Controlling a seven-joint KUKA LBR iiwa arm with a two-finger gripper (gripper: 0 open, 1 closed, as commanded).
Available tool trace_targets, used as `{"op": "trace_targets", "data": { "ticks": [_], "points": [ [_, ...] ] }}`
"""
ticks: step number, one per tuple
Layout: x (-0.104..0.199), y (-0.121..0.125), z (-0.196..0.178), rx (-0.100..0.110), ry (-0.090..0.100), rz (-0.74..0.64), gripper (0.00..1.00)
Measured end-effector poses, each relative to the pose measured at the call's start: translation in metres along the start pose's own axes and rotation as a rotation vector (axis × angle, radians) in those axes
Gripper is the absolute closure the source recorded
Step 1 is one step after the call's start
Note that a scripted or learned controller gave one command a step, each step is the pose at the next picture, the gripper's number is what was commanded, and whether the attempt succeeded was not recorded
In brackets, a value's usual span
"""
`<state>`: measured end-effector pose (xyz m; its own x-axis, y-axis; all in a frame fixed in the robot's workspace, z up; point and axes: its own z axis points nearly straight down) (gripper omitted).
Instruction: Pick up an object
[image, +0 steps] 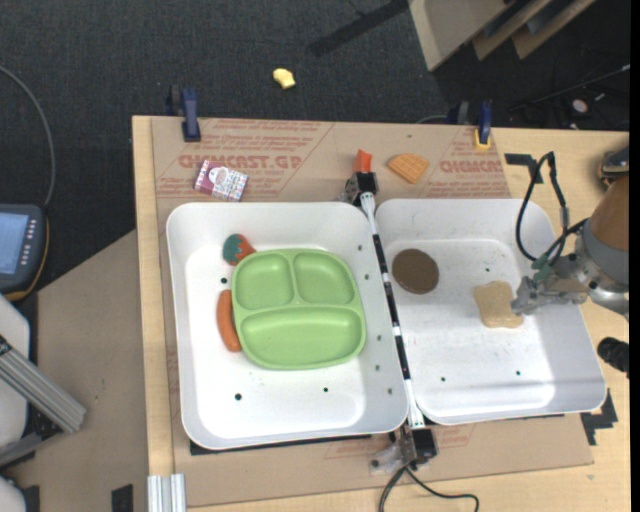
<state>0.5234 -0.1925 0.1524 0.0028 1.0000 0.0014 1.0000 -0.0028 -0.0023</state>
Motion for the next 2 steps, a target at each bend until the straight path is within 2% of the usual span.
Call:
{"op": "trace_targets", "data": {
  "ticks": [1,2],
  "points": [
    [0.0,0.002,0.003,-0.001,0.0,-0.003,0.0],
    [0.006,0.04,0.072,-0.001,-0.001,-0.005,0.0]
  ]
}}
